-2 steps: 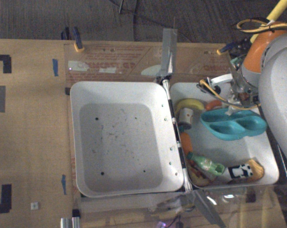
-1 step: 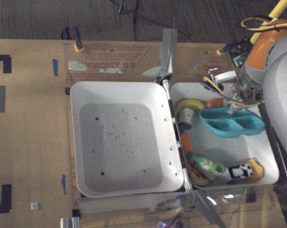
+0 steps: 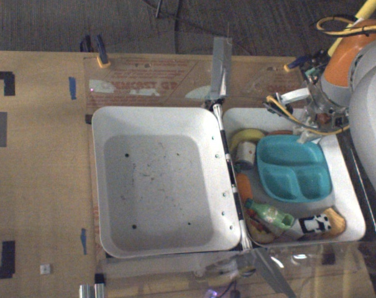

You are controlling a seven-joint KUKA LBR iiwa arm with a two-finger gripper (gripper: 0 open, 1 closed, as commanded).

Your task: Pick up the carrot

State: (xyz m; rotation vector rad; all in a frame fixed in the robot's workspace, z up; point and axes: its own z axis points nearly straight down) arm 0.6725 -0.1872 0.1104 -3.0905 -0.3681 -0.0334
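Camera view: tool [image 3: 313, 124] above teal tray [image 3: 293, 168], carrot [image 3: 243, 187] apart.

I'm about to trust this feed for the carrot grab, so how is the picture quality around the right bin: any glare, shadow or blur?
Camera view: soft and slightly blurred throughout; the carrot sits in shade against the right bin's left wall, partly hidden by the teal tray; bright glare washes out the arm at the right edge; the gripper is a blurry tangle.
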